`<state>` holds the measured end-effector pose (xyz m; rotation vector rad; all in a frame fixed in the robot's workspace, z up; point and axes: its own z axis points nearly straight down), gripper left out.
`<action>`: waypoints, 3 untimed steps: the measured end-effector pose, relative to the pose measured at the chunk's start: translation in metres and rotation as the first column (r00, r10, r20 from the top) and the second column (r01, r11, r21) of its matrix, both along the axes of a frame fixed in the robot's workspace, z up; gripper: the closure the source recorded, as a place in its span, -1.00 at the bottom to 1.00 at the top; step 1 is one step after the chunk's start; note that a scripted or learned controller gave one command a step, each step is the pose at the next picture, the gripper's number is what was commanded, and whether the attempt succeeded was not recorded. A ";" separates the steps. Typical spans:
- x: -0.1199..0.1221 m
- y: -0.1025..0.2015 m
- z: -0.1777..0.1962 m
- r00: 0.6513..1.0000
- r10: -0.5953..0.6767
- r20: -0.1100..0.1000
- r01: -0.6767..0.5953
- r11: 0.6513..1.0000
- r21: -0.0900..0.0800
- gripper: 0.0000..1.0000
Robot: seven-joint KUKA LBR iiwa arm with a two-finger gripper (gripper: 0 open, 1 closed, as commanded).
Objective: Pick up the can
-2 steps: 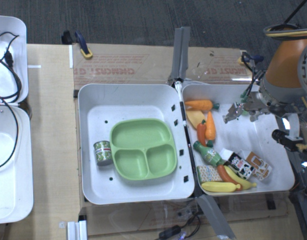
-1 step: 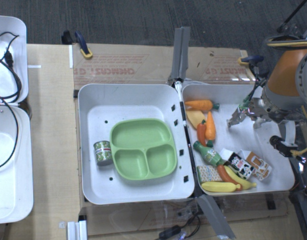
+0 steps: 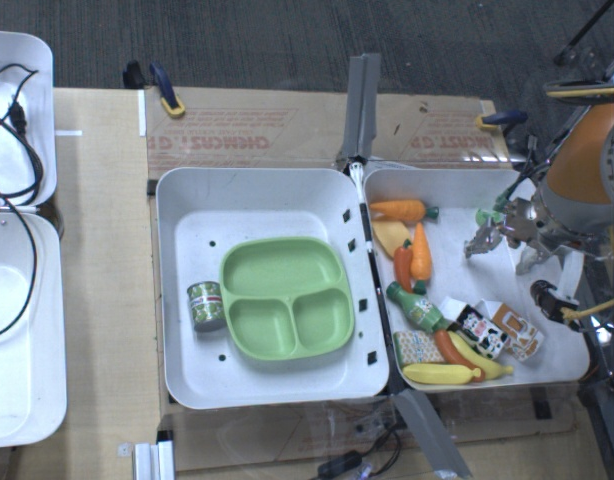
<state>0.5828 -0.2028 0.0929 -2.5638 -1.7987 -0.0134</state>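
- the can sits in the left bin, at the left-centre of the frame, touching or just beside the left rim of the green divided plate. whether it stands upright or leans slightly i cannot tell.
- the hand hangs over the right bin at the right of the frame, well apart from the can. its 2 fingers look spread with nothing between them.
- judged by its look, the can is small, stiff and light, with a smooth labelled wall that could slip. it will not crush under a firm pinch.
- best hold, in my view: fingers across the round wall, near its middle, on the sides clear of the plate's rim, since the plate crowds its right side.
- carrots, a banana and a green bottle lie in the right bin.
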 end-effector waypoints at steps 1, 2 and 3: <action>0.049 0.000 -0.001 1.000 -0.031 -0.003 0.031 1.000 0.001 -1.00; 0.027 0.004 0.000 0.999 -0.051 -0.003 0.051 0.999 -0.007 -1.00; 0.015 0.000 0.001 0.999 -0.036 0.000 0.036 0.999 -0.001 -1.00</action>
